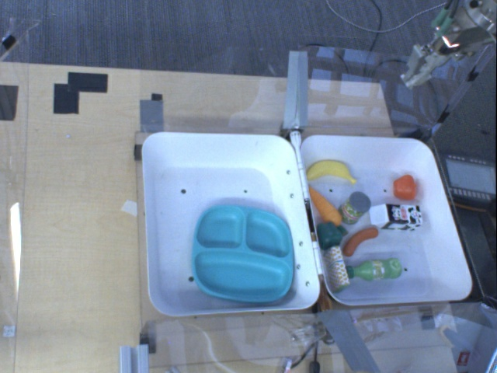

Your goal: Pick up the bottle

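The left bin (163, 231) holds a blue tray (243, 253). In the right bin (435, 208) the green bottle (377, 270) lies on its side at about six o'clock (a sausage (359, 240) just above it). The gripper (419, 67) hangs well outside, toward one o'clock; its grip I cannot tell.

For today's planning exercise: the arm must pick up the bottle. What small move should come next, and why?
Probably carry the end effector down-left toward the right bin, to above the green bottle. The end effector sits beyond the bin's far right corner, while the bottle lies on its side near the front wall, beside a sausage.
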`<state>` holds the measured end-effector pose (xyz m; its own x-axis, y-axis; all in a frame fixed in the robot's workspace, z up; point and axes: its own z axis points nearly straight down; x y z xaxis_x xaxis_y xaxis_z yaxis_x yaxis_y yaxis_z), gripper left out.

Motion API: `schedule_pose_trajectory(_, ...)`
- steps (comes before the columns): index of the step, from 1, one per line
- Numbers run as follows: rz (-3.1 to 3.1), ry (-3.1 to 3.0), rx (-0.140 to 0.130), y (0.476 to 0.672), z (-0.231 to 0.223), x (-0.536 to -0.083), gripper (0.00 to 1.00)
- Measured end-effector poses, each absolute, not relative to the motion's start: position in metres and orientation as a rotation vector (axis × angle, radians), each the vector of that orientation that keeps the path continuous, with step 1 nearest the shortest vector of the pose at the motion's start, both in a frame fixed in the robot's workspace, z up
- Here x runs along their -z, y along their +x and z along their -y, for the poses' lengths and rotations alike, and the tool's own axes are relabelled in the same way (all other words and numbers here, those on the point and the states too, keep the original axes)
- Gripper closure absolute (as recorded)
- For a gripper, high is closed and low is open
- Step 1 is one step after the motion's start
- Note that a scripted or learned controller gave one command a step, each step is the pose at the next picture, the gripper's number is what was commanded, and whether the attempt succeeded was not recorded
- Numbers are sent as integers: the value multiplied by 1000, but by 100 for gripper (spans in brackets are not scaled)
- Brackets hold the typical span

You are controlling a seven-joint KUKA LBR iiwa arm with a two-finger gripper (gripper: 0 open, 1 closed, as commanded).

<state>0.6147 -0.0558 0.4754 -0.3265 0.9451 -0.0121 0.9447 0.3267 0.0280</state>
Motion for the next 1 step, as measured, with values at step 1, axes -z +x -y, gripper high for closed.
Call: schedule_pose_trajectory(1, -2536, 1797, -31, 616, 55, -488, 100)
